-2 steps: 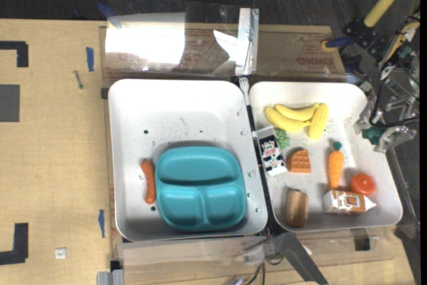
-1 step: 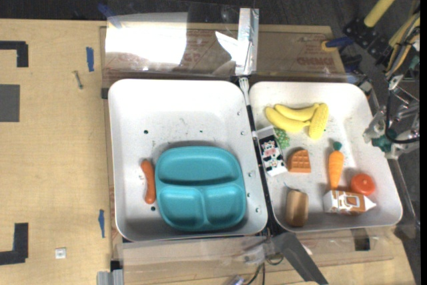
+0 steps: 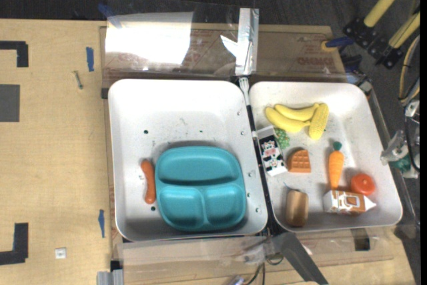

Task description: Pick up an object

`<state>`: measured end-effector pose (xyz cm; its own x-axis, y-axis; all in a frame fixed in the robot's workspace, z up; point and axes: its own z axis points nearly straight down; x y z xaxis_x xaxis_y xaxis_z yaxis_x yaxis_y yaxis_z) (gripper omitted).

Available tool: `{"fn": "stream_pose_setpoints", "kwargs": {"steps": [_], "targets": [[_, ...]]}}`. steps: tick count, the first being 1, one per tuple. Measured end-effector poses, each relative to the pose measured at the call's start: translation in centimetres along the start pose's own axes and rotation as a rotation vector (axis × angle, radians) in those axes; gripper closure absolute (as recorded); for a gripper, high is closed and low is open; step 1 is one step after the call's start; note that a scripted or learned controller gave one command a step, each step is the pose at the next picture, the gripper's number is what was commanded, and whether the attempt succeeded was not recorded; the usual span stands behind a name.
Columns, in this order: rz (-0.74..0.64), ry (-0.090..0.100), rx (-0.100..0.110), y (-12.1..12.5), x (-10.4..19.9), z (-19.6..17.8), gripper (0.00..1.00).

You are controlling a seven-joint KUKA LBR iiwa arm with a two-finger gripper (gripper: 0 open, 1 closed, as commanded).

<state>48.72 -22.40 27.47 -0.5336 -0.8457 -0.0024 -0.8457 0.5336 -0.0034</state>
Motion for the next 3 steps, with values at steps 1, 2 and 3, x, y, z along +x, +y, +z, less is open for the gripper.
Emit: {"fn": "stream_pose_setpoints", "kwargs": {"steps": [1,2,3], "targets": [[-0.197,-0.002,0.005,0.2,0.1,-2.0,1.0],[-0.466,-0.003,0.002,-3.1,-2.1,-2.4,1.0],[-0.645,-0.003,0.002,-5.4,-3.6,-3.6,1.0]]}}
